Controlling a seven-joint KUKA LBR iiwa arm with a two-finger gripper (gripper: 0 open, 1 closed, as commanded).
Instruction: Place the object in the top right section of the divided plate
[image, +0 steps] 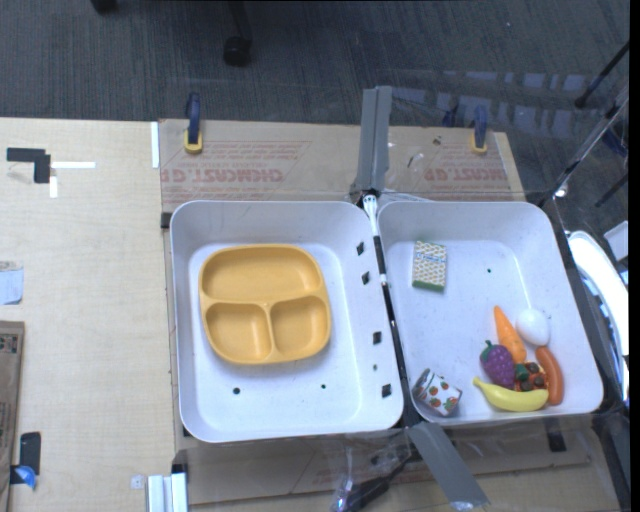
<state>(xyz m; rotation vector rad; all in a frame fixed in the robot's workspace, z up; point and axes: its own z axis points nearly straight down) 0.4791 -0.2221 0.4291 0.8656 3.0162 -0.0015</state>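
Bright even overhead light, soft faint shadows, mild glare on white bins (190, 300), slightly soft focus

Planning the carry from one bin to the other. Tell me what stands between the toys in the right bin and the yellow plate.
Only the two bin walls meeting in the middle, with small black clips along them. The yellow plate lies alone in the left bin, all sections bare. The toys cluster in the right bin's near right corner.

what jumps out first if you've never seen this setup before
The yellow divided plate in the left bin draws the eye first. Next comes the bright cluster of toy food in the right bin's near right corner: banana, grapes, carrot and a white egg.
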